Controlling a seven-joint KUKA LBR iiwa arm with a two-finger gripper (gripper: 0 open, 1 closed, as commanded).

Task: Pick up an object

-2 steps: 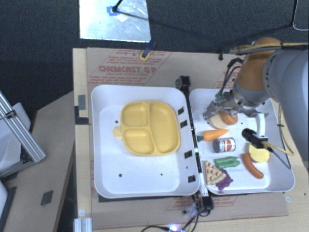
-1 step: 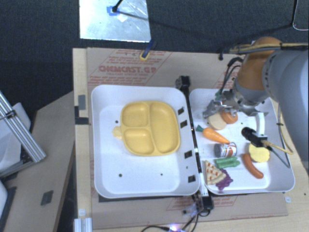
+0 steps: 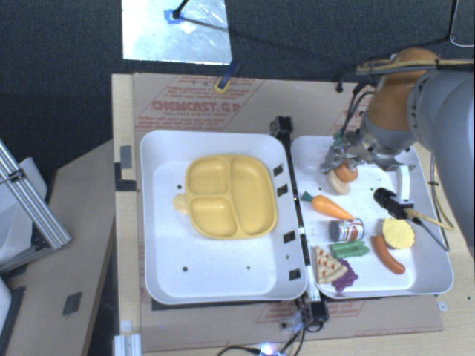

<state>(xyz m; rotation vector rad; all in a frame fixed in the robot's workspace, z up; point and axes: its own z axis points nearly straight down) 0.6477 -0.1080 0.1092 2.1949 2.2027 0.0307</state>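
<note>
Lying in the left white bin (image 3: 163, 273), a glossy yellow divided plate (image 3: 225, 196) has three rounded compartments. From the right, the grey arm angles down over the right bin (image 3: 438, 273), its gripper (image 3: 339, 163) low at the far left corner. A small rounded tan-and-orange toy (image 3: 343, 178) sits directly beneath, touching it; whether it is gripped is unclear.

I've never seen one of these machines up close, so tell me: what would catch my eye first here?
Probably the big yellow plastic divided plate, lying alone in the left white bin. Next, the grey arm's gripper, low over the far end of the right white bin, right at a small tan and orange toy food piece. Nearer the camera lies a jumble of toy foods, including an orange carrot.
</note>
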